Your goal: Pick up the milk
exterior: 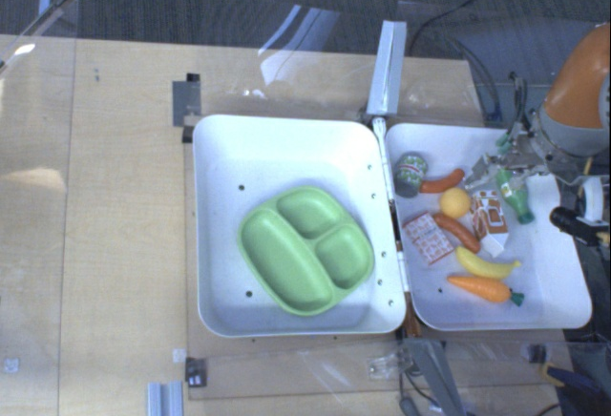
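Milk, in the form of a small white carton with orange-red printing (491, 218), is lying in the right-hand shallow white bin (563, 295), near that bin's middle and tilted on its side. Taking the carton as landmark: a round yellow lemon-like fruit (455, 203) is sitting just to its left, a reddish sausage-shaped piece (459, 233) is running slantwise below that fruit and touching or nearly touching the carton, and a flat square packet with a red-and-white pattern (429, 239) is lying further left. A yellow banana (487, 263) is resting just below the carton, and an orange carrot with a green tip (484, 288) is lying below the banana. Up and to the left, an orange-red chilli-shaped piece (443, 182) is leaning beside a round grey-green tin (411, 172). A green bottle-shaped object (516, 198) is standing just right of the carton. The two-finger metal gripper (508, 161) is hanging above and slightly right of the carton, over the bin's far edge; how far its jaws are parted cannot be told, and nothing is visibly held. Well to the left of the carton, a light-green three-compartment plastic plate (304, 247) is lying in the left-hand shallow white bin (229, 156).
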Robot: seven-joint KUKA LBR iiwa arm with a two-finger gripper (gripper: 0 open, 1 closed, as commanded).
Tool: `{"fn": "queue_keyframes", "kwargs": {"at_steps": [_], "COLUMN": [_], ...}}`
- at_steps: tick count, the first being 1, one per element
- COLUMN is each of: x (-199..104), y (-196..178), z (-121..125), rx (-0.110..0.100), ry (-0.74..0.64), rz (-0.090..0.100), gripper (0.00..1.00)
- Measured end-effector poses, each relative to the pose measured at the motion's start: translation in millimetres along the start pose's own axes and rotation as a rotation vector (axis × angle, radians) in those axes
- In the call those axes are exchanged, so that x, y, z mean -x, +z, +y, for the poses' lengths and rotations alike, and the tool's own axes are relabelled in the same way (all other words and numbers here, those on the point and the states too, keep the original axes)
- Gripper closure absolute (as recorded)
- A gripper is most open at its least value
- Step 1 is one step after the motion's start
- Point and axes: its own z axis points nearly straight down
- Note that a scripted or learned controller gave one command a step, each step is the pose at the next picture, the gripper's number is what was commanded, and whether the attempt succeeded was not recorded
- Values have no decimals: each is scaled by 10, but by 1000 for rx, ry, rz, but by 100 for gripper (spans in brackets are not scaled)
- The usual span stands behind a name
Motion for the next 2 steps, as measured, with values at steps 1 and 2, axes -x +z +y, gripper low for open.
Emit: {"fn": "queue_keyframes", "kwargs": {"at_steps": [1,2], "x": [-184,-183], "y": [359,232], "z": [-307,-275], "rx": [5,14], "ry": [-16,-19], "rz": [-1,-4], "gripper": [0,100]}}
